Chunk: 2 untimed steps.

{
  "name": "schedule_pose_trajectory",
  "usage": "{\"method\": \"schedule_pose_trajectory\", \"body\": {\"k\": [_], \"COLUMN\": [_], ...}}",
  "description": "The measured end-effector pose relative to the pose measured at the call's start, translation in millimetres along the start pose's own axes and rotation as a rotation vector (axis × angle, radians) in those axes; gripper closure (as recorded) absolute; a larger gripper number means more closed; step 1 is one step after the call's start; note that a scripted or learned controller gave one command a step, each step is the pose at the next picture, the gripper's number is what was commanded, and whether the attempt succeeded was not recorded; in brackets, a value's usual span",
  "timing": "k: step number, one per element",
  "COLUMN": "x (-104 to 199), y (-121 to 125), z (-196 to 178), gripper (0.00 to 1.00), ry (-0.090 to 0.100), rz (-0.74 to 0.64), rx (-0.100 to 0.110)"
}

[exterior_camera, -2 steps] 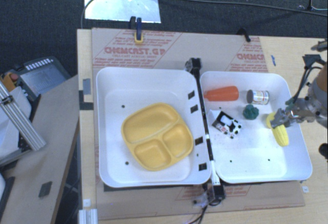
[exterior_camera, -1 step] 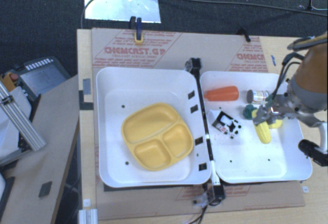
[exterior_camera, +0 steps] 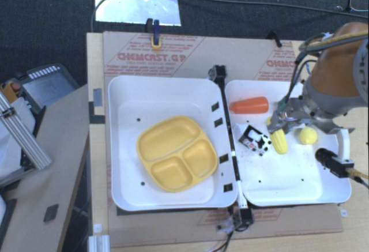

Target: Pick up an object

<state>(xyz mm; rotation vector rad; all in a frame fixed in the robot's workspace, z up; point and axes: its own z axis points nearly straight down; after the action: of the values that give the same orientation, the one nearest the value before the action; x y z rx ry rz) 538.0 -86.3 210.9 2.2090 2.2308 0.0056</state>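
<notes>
Well, from where I stood, the grey arm with the orange band (exterior_camera: pixel 339 69) had reached in from the right over the right-hand shallow white bin (exterior_camera: pixel 288 187), and its two-finger gripper (exterior_camera: pixel 281 120) hung low at the upper end of a yellow ribbed corn cob (exterior_camera: pixel 279 142). I could not tell whether the gripper was released or clenched, nor whether it touched the cob, and nothing could be seen held in it. The cob lay on the bin floor, tilted a little, roughly in the middle of that bin. Just beside it on the right sat a yellow round ball (exterior_camera: pixel 307 135), and close on its left lay a small black-and-white block (exterior_camera: pixel 255 140). An orange carrot-shaped piece (exterior_camera: pixel 249 105) lay across the far left part of the same bin, apart from the others. The left-hand shallow white bin (exterior_camera: pixel 124 101) held a yellow three-compartment plastic tray (exterior_camera: pixel 176 153), resting flat near its middle. Both bins sat on a brown cardboard sheet with red print (exterior_camera: pixel 173 55).
</notes>
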Motion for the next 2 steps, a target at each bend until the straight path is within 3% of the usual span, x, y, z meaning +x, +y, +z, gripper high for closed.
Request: {"method": "schedule_pose_trajectory", "body": {"k": [2], "x": [104], "y": [18], "z": [5], "gripper": [1.0], "ry": [0.001], "rz": [0.0], "rx": [0.001]}}
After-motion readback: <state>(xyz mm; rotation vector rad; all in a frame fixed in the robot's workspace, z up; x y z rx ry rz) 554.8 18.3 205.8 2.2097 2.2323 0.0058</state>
